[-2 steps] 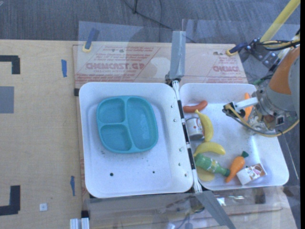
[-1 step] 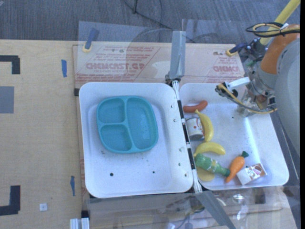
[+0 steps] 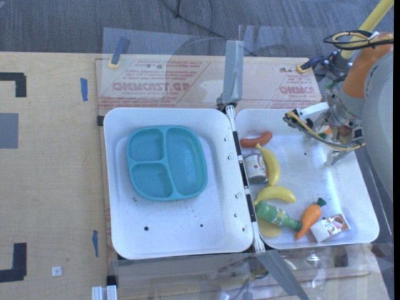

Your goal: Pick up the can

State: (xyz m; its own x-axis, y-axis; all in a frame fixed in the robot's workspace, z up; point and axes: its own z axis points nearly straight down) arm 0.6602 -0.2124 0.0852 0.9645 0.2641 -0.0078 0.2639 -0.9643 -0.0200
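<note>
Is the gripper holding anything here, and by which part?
Nothing is held: the gripper is over the right bin's far corner, well apart from the can.

You are looking down on two white bins: the left bin [image 3: 119,230] is holding a teal divided plate [image 3: 167,162], while the right bin [image 3: 362,211] is carrying the can [image 3: 254,167] lying beside two bananas [image 3: 271,165], a sausage [image 3: 255,139], a green bottle [image 3: 277,216], a carrot [image 3: 309,217] and a small carton [image 3: 329,227]. The hand [image 3: 334,144] is hovering over the right bin's far corner.
</note>
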